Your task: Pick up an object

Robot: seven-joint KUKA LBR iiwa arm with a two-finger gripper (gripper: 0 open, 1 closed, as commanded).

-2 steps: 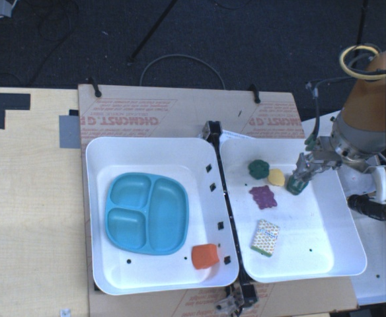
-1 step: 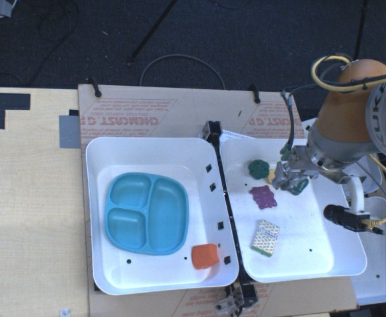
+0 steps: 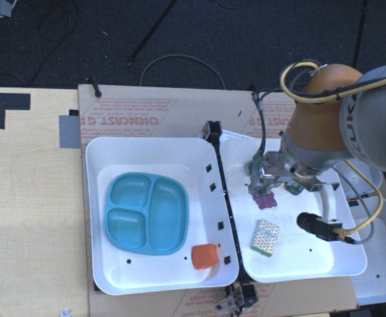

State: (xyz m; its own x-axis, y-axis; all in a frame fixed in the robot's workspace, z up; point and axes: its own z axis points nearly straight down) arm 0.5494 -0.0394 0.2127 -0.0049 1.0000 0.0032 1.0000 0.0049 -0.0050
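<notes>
My gripper hangs low over the right bin, below the orange band of the arm. A small purple object lies on the bin floor just beneath the gripper. A green piece shows at the gripper's left side; whether it is held I cannot tell. A white packet with a green dotted pattern lies nearer the front of the same bin. In the left bin sit a blue divided plate and an orange block.
A black divider rail runs between the two bins. A black cable connector and yellow hoses hang from the arm over the right bin's right half. Wooden bench surface lies to the left.
</notes>
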